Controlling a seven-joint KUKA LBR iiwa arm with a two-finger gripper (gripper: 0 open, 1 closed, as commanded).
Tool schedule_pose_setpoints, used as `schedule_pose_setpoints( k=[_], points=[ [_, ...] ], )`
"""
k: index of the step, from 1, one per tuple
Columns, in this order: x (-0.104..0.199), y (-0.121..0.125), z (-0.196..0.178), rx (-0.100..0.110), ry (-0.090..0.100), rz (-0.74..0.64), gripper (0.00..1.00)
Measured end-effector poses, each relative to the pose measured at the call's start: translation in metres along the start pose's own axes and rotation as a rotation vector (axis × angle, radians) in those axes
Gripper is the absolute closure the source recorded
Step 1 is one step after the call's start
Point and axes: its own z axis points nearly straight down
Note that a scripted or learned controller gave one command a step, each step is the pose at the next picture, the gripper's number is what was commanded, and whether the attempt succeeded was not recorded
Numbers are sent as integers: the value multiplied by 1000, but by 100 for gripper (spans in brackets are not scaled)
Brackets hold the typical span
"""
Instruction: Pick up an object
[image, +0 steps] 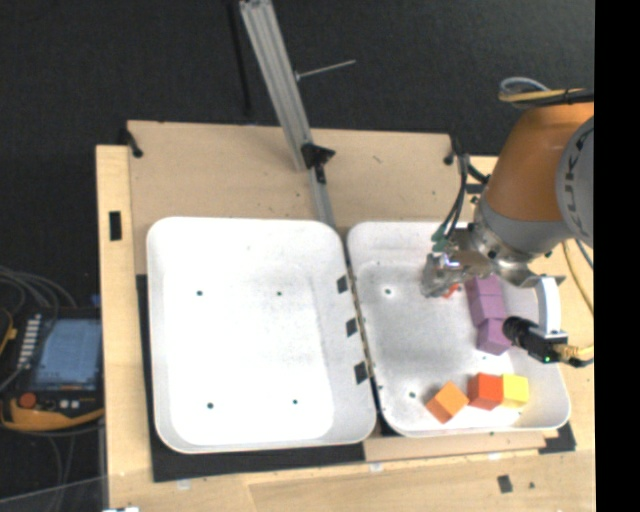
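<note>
My gripper (437, 281) hangs over the upper middle of the right bin (400, 345), just left of a long purple block (488, 313) that lies along the bin's right side. Nothing shows between its fingers, and the view is too blurred there to tell how they stand. At the bin's lower right, an orange block (448, 401), a red block (486, 389) and a yellow block (515, 389) sit in a row, well below the gripper.
The left bin (245, 330) lies beside the right one, with small black clips along the shared rim. A grey metal pole (285, 95) slants in from the top toward the gap between bins. A handheld pendant (60, 360) rests at the far left.
</note>
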Motion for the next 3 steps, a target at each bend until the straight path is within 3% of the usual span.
schedule_pose_setpoints(
  k=[3],
  points=[
    [156, 65, -8, -1, 1, 0, 100]
  ],
)
